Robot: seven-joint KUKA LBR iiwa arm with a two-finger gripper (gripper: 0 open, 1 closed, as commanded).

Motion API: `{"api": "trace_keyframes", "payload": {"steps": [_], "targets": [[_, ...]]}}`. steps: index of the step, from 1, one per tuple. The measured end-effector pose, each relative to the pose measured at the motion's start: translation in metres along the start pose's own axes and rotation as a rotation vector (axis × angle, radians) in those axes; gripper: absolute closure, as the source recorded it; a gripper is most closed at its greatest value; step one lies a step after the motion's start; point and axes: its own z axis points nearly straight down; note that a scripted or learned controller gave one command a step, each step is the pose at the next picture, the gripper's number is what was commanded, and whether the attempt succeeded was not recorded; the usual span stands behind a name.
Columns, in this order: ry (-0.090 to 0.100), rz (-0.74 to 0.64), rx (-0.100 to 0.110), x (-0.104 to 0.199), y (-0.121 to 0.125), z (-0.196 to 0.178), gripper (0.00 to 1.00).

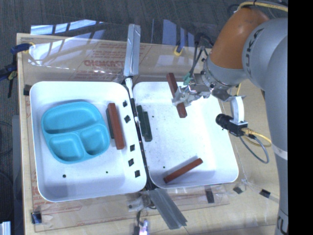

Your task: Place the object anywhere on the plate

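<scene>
A brown stick [175, 94] is up in the air over the right bin [215, 151], held between the end effector's [183, 96] fingers. There are three brown sticks: this one, one [182, 170] lying in the right bin, one [115, 126] in the left bin [73, 180] just beside the one blue plate [75, 130]. One dark green stick [144, 123] lies by the middle wall. Two white bins sit on a tan counter [254, 180] above dark floor [73, 4].

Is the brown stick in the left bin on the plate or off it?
Off. The brown stick lies on the left bin floor beside the blue plate.
</scene>
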Motion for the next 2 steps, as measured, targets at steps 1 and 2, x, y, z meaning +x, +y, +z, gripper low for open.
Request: {"api": "trace_keyframes", "payload": {"steps": [1, 2], "targets": [[0.000, -0.158, 0.002, 0.063, -0.023, 0.000, 1.00], [0.000, -0.393, 0.003, 0.125, -0.001, 0.027, 1.00]]}}
